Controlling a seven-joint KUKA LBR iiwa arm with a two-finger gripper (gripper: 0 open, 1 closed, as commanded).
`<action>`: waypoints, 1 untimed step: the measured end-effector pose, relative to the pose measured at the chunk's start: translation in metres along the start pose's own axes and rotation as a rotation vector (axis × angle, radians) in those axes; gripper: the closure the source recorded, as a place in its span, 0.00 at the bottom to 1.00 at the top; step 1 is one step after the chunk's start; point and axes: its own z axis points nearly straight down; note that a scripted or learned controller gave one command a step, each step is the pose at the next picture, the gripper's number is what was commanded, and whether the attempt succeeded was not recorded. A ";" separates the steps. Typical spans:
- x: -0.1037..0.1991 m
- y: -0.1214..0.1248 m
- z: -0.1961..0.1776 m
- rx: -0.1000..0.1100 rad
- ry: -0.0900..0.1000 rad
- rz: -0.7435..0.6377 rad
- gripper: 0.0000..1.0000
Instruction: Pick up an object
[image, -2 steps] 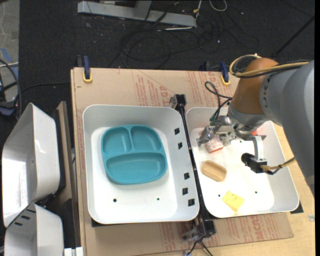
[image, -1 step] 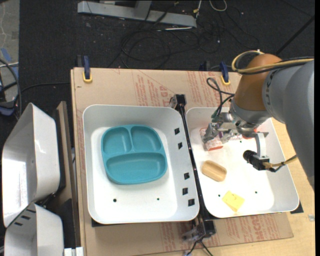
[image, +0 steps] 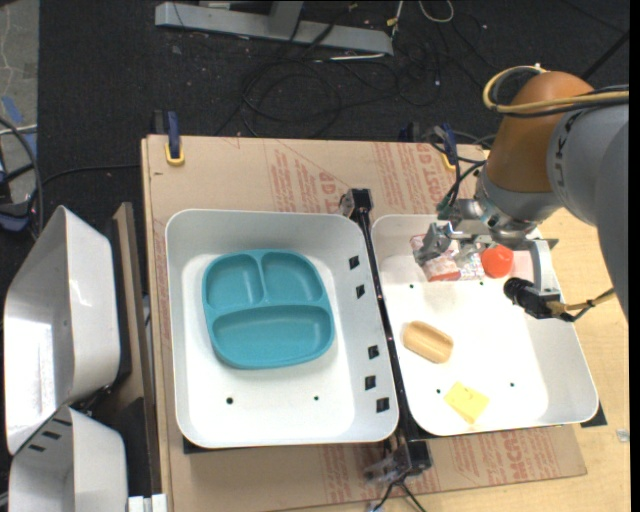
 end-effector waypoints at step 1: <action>-0.001 0.008 -0.063 -0.003 -0.001 -0.001 1.00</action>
